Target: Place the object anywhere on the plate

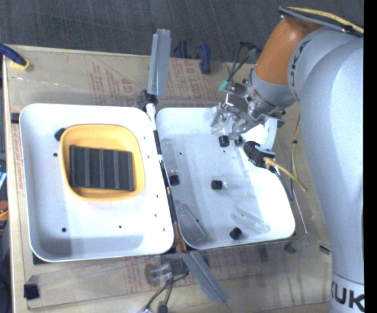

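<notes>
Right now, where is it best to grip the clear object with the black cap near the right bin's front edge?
Probably mid-body on the clear object, from straight above, closing across its narrow width. It lies flat and slanted, black cap at its lower-left end, with bare floor along both long sides.

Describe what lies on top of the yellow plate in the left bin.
A dark ribbed rectangular object lies flat on the yellow plate, covering most of its middle. The plate's rim shows all round; the surface beneath the object is hidden.
</notes>
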Robot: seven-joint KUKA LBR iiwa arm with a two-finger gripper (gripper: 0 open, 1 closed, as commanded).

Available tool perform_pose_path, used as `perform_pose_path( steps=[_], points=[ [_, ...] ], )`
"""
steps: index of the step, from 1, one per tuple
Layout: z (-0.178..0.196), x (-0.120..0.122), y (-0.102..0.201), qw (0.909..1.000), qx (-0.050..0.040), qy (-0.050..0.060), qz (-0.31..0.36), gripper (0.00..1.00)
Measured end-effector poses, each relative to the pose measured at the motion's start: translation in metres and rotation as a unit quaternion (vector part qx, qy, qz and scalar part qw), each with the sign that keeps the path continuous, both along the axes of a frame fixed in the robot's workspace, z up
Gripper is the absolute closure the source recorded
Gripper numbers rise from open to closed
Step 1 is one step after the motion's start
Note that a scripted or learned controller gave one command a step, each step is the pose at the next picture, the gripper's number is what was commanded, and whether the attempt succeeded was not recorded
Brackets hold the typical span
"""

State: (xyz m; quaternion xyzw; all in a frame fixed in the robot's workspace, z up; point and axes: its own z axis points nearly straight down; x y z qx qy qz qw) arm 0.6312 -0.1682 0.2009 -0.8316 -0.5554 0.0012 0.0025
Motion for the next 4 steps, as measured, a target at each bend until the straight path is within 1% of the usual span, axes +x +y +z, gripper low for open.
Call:
perform_pose_path(
  steps=[1,2,3,4],
  points=[
    [-0.007,-0.013,0.055,0.9994,-0.0003,0.001,0.035,1.0],
    [0.034,0.004,0.137,0.9979,-0.0006,-0.001,0.064,1.0],
    [0.013,0.004,0.175,0.9805,-0.0003,0.0,0.196,1.0],
    [0.013,0.004,0.175,0.9806,-0.0005,0.0,0.196,0.0]
  ],
)
